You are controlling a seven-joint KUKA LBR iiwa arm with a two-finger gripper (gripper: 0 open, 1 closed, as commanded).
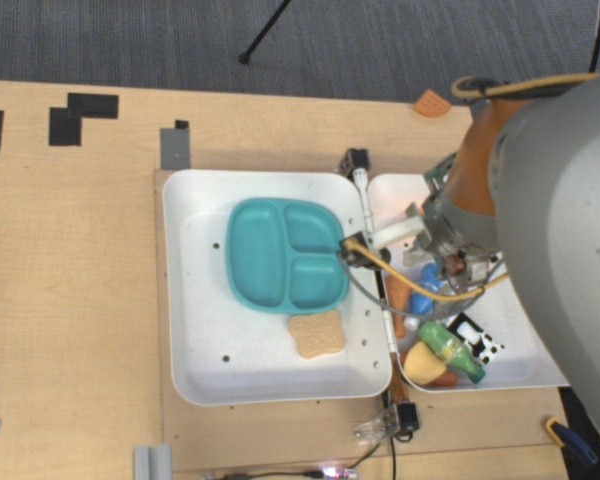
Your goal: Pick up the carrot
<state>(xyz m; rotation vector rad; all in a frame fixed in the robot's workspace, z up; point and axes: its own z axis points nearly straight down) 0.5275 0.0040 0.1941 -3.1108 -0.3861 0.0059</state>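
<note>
The carrot [396,294] is a short orange piece lying at the left side of the right bin [525,363], close to the wall between the two bins. My gripper [442,266] hangs low over the right bin, just right of and slightly above the carrot. The arm's wrist and yellow cables cover part of it. A blue object [430,285] lies directly under the gripper, next to the carrot.
In the right bin also lie a green bottle [450,349], a yellow item [425,366] and a black-and-white die [478,341]. The left bin [195,298] holds a teal divided plate [285,254] and a toast slice [316,335]. An orange piece [432,104] rests on the bench behind.
</note>
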